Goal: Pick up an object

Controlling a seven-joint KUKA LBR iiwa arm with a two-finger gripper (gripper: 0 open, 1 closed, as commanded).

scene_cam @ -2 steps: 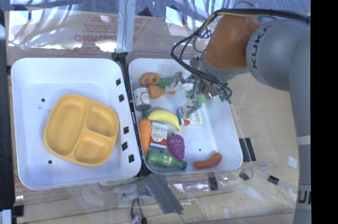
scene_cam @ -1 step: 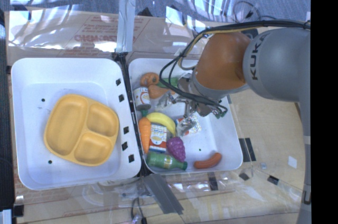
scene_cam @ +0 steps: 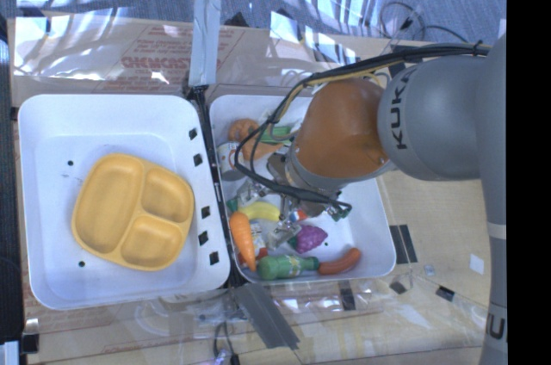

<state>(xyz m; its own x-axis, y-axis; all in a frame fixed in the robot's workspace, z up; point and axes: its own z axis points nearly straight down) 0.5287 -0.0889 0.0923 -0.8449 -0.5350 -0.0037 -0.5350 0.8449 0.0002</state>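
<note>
Jaws hang low over the middle of the right bin (scene_cam: pixel 383 221), tucked under the orange wrist band, and whether they are parted or closed, or have anything between them, I cannot tell from this slant; the gripper (scene_cam: pixel 297 217) sits right among the toy food.

Going left to right: the left bin (scene_cam: pixel 34 182) holds a yellow divided plate (scene_cam: pixel 131 210), lying flat and well apart from the arm. Across the divider, at the near left of the right bin, lies a carrot (scene_cam: pixel 242 238), with a yellow banana-like piece (scene_cam: pixel 261 211) just beside it. Near the front wall rests a green vegetable (scene_cam: pixel 287 267), then a purple piece (scene_cam: pixel 311 238) just under the gripper, then a red chili-like piece (scene_cam: pixel 341 261) at the right. An orange round piece (scene_cam: pixel 243 130) sits at the far left corner.

These look like hollow plastic play food: light, stiff, smooth and probably slippery, not fragile. Rounded shapes may squirt out of a pinch, so I would take the purple piece, the closest candidate, across its narrowest width at mid-length. Crowding is the risk; neighbours touch and could be nudged.
</note>
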